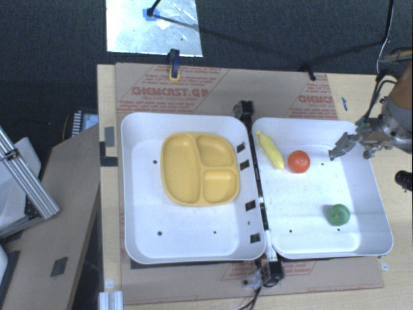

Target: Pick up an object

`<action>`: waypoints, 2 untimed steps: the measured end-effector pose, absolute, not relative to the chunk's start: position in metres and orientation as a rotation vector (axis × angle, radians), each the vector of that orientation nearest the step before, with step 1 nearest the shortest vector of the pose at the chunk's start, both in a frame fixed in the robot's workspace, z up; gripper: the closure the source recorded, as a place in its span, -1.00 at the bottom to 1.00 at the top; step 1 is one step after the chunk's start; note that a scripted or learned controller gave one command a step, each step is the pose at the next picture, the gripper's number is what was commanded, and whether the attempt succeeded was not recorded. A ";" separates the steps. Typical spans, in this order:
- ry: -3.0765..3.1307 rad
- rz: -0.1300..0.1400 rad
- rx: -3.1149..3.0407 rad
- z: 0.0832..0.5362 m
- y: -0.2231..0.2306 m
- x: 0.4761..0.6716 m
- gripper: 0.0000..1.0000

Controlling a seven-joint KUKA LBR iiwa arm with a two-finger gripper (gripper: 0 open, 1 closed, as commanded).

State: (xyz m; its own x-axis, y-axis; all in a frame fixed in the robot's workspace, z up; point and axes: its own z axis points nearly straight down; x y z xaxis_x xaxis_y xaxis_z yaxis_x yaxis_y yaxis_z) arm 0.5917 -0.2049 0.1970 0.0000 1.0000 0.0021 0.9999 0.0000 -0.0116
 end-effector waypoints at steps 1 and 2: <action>-2.226 -0.001 -2.218 0.205 -0.204 0.595 -1.00; -2.228 0.001 -2.213 0.146 -0.201 0.602 -1.00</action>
